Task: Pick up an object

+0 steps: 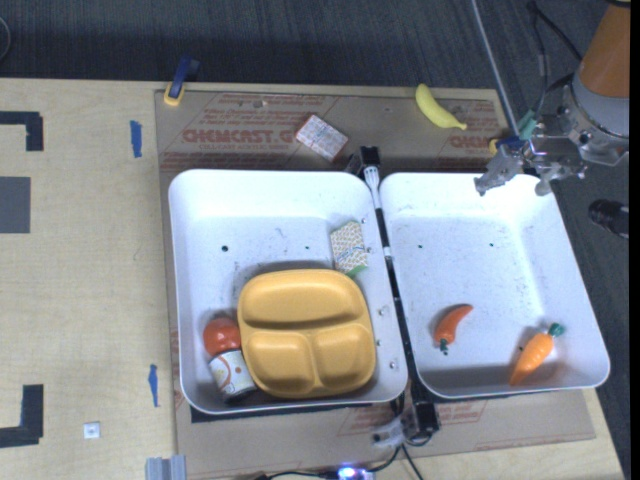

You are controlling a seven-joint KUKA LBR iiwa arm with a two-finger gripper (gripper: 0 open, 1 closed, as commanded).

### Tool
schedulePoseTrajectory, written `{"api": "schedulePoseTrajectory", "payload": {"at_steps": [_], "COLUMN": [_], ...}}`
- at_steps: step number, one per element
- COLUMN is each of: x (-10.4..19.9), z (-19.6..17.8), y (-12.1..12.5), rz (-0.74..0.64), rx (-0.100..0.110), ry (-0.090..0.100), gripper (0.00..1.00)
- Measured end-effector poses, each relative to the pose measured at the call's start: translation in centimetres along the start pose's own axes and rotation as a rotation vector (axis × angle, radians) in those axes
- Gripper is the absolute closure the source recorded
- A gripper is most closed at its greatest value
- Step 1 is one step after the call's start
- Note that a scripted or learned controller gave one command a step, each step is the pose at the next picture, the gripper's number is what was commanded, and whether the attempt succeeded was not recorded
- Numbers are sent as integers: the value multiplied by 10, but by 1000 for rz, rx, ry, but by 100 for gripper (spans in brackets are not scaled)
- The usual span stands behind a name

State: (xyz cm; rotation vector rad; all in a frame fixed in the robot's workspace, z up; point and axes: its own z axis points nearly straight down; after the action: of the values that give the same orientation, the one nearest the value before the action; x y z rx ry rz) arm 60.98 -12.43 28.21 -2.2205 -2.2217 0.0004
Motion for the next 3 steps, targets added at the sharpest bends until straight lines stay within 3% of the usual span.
{"api": "schedulePoseTrajectory", "payload": {"at_steps": [1, 2, 3], "x": [74, -3, 11], "z": [98, 121, 196], "y": [2, -10, -3], "rz": [-1, 1, 0], "rx": [1, 2, -3], "ry": [1, 0, -1], "gripper": [0, 0, 0]}}
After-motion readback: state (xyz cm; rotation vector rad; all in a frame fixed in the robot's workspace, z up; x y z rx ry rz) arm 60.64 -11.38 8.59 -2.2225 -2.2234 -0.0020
